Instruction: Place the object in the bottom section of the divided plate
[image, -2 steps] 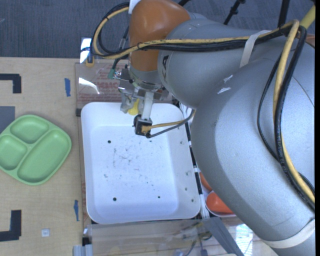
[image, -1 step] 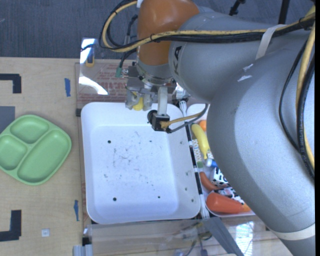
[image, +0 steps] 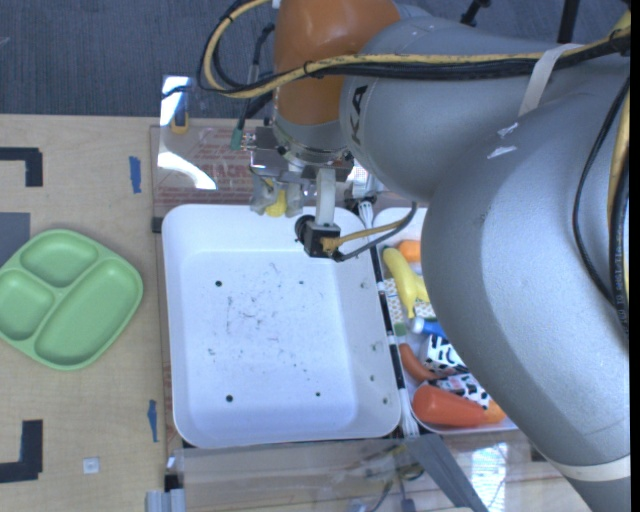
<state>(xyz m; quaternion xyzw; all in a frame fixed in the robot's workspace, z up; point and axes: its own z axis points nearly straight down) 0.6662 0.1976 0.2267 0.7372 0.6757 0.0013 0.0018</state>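
The green divided plate (image: 68, 297) lies on the wooden bench, left of both bins, and its large bottom section (image: 88, 312) holds nothing. My gripper (image: 283, 192) hangs over the far rim of the left white bin (image: 190, 230), well to the right of the plate. A small yellow object (image: 271, 206) shows right beneath the gripper at that rim. Whether the object is held I cannot tell. A black part on a cable (image: 320, 238) dangles just right of it.
The right bin (image: 408, 418) holds a banana (image: 400, 276), an orange item (image: 409, 248), a red pepper (image: 452, 406) and a black-and-white item (image: 446, 356). The bulky grey arm (image: 520, 250) covers most of that bin. Blue tape (image: 134, 173) marks the bench.
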